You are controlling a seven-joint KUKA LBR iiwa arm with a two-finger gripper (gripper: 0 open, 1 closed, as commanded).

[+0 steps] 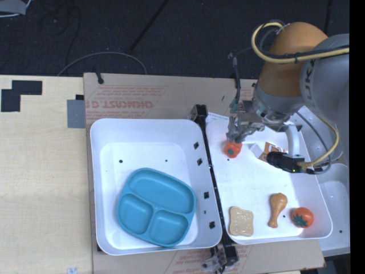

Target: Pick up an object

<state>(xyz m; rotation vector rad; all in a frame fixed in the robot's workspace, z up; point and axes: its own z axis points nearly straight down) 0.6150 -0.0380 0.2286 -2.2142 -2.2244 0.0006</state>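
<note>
One orange toy (231,149), right bin (325,233), touching tool (236,135) above

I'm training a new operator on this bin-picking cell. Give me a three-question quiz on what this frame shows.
1. True or false: the blue three-compartment plastic tray lies in the same bin as the toy food.
2. Which item is nearest the gripper? A) slice of toy bread B) small red-orange toy fruit with a green top C) brown toy chicken drumstick
3. How many toy food items lie in the right white bin?

Key: 1. False: the tray is in the left white bin. 2. B. 3. Four, counting the red toy tomato.
</note>
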